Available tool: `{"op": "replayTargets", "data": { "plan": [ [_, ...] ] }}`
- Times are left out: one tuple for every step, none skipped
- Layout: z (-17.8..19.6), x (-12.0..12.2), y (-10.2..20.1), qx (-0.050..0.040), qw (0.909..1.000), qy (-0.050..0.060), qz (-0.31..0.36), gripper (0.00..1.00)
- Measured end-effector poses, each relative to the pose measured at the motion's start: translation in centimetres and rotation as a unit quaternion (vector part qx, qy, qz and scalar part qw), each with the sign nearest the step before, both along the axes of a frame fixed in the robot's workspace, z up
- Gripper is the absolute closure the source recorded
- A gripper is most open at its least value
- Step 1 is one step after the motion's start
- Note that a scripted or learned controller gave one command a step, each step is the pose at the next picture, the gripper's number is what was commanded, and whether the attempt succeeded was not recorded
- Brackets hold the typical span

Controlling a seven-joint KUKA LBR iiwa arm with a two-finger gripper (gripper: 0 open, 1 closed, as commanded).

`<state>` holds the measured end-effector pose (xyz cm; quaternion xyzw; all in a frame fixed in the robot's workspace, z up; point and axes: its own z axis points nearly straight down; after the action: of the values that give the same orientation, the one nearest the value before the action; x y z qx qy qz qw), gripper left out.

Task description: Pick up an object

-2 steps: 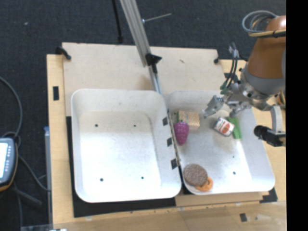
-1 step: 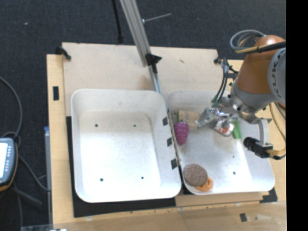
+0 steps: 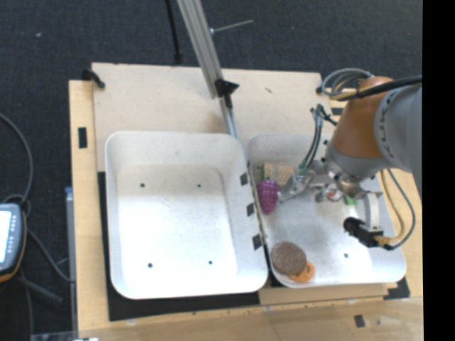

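Roughly: two white bins sit side by side on the bench (image 3: pixel 163 91), with the left bin (image 3: pixel 178 212) mid-frame and the right bin (image 3: pixel 370 265) at centre-right. Their inner rims touch along a seam running from upper centre down to lower centre. Black clips sit on that seam.

All loose items are in the right bin, crowded toward its left wall:
- tan block (image 3: pixel 279 171) at the bin's upper left, close to the seam
- purple piece (image 3: pixel 268 195) just below it, right beside the seam rim
- brown disc (image 3: pixel 287 257) at the lower-left corner, near the front rim
- orange piece (image 3: pixel 306 273) touching the disc's lower-right edge

Open floor in the right bin lies in the middle and lower right, between the disc and the arm's black connector (image 3: pixel 359 229). The purple piece and tan block have little room on the seam side, more on the side facing right.

An aluminium post (image 3: pixel 195 27) slants from top centre down to the seam's upper end, standing over the bins' upper inner corners.

The arm (image 3: pixel 370 133) comes in from the right edge, its orange band over the right bin's upper right, with cables (image 3: pixel 345 84) looped above it. The gripper (image 3: pixel 297 185) is low over the bin, just right of the purple piece and tan block. Contact with either can't be told. How wide the gripper is open can't be told: the metal parts blur against the white floor. Nothing is seen held.
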<state>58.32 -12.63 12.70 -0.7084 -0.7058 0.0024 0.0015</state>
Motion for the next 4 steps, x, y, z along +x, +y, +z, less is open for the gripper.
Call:
{"op": "replayTargets", "data": {
  "plan": [
    [1.5, 0.3, -0.1, 0.0004, 1.0000, -0.005, -0.003, 1.00],
    [5.9, 0.7, -0.2, -0.0001, 1.0000, -0.006, 0.001, 1.00],
    [9.6, 0.9, -0.3, 0.0001, 1.0000, -0.006, 0.004, 1.00],
    [11.0, 1.9, 4.8, 0.0012, 1.0000, -0.005, 0.005, 1.00]
  ]
}}
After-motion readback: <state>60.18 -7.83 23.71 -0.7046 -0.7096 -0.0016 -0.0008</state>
